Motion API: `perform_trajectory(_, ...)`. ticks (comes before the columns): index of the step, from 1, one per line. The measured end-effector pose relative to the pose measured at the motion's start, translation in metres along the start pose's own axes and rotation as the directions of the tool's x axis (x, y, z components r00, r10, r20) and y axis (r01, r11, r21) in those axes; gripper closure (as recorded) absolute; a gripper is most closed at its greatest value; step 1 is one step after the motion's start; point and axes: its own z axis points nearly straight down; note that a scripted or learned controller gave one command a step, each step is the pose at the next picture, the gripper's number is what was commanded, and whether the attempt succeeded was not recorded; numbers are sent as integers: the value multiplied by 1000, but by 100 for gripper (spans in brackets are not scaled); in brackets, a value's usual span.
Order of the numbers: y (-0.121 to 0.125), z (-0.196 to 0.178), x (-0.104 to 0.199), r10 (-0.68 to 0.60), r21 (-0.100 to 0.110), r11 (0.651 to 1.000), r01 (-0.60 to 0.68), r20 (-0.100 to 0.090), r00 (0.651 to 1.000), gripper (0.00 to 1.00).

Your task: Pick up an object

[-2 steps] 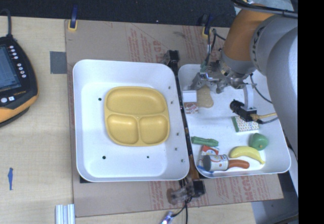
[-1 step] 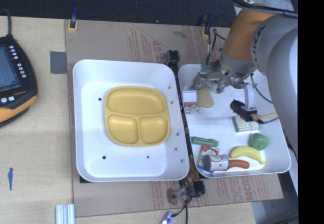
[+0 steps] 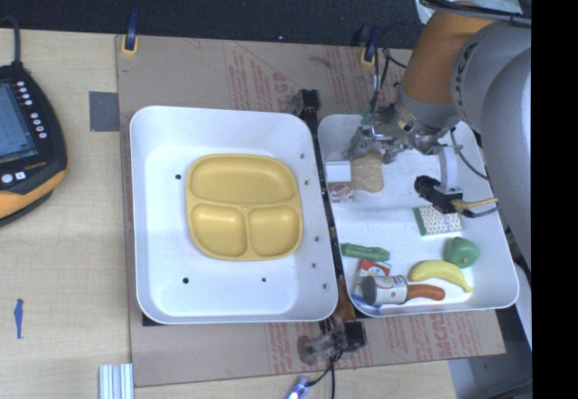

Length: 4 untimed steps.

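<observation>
1. Recording gripper (image 3: 373,146) hanging over upper-left part of right bin (image 3: 397,226); released or clenched, not being able to tell.
2. Listing tan chunk (image 3: 368,177) lying in that bin, just below gripper in view; touching or apart, not being able to tell.
3. Logging green pod (image 3: 364,252), can (image 3: 384,289), banana (image 3: 440,273) and green fruit (image 3: 462,251) lying along the bin's lower side.
4. Logging yellow divided plate (image 3: 244,206) lying mid left bin (image 3: 158,284).
</observation>
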Motion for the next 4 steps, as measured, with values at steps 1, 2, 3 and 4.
perform_trajectory(1,-36,-90,93,1,2,1000,-1,-2,1000,100)
perform_trajectory(2,-78,-156,75,5,1,1000,-5,-1,1000,100)
perform_trajectory(3,-79,-156,75,5,2,1000,-5,-1,1000,0)
perform_trajectory(4,-10,-113,43,6,4,1000,-6,0,1000,0)
